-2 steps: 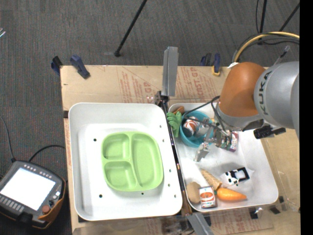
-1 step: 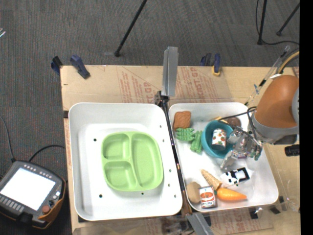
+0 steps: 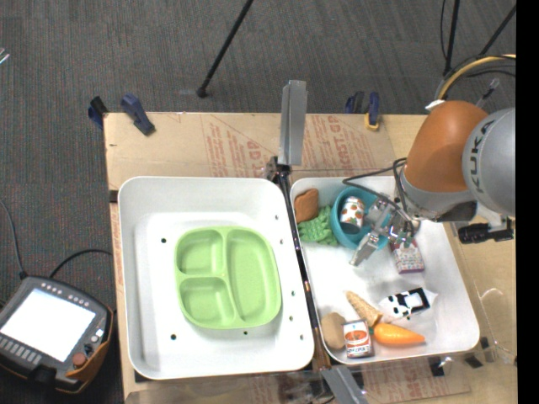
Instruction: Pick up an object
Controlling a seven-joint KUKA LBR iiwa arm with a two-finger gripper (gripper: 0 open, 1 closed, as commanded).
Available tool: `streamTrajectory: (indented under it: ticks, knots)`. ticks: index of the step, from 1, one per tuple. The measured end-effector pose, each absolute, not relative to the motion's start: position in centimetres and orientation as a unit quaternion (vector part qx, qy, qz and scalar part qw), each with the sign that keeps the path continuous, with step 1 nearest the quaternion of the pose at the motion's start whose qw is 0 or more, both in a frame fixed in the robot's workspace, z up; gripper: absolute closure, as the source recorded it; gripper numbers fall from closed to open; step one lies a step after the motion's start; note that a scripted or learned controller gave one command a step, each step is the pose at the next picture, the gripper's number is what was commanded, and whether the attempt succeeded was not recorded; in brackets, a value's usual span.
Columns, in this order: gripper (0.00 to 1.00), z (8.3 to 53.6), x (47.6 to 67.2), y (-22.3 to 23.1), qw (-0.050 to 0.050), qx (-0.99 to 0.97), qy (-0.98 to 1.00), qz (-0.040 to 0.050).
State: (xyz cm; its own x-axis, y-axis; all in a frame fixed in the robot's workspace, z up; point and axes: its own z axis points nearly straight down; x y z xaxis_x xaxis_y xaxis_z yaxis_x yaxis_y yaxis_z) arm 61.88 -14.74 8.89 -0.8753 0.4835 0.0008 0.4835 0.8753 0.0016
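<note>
- The robot's metal two-finger hand (image 3: 370, 244) hangs low in the right shallow white bin (image 3: 446, 259), its fingers spread to a moderate gap with nothing between them; one finger tip points down-left towards the bin floor.
- Step in hand, as I judge it: the approach, before any grasp. No object is held yet.
- Just beside the hand, on its upper left, lies a teal plastic bowl (image 3: 347, 225) tipped on its side, with a small white and red-spotted toy (image 3: 354, 211) inside it. On the hand's other side a small pinkish carton (image 3: 409, 257) lies very close.
- The next move calls for choosing one of these near things, centring the fingers over it and lowering before closing; the bowl's rim looks the likeliest purchase.
- Further out in the same bin: a green leafy toy (image 3: 317, 225), a brown bread-like piece (image 3: 306, 203), a black-and-white cow figure (image 3: 408, 303), an orange toy carrot (image 3: 397, 335), a small labelled can (image 3: 358, 338).
- The left white bin (image 3: 143, 225) holds a light green divided plastic tray (image 3: 227, 278), its compartments bare.
</note>
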Motion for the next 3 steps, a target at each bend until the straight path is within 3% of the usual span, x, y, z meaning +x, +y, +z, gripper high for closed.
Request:
streamTrajectory:
  ticks: [1,2,3]
  knots:
    - [0.00,8.9,62.8,-11.0,0.012,-0.239,-0.971,0.0058]
    - [0.00,8.9,62.8,-10.3,0.013,-0.306,-0.952,0.0061]
    - [0.00,8.1,62.7,-20.3,0.020,-0.346,-0.938,-0.0017]
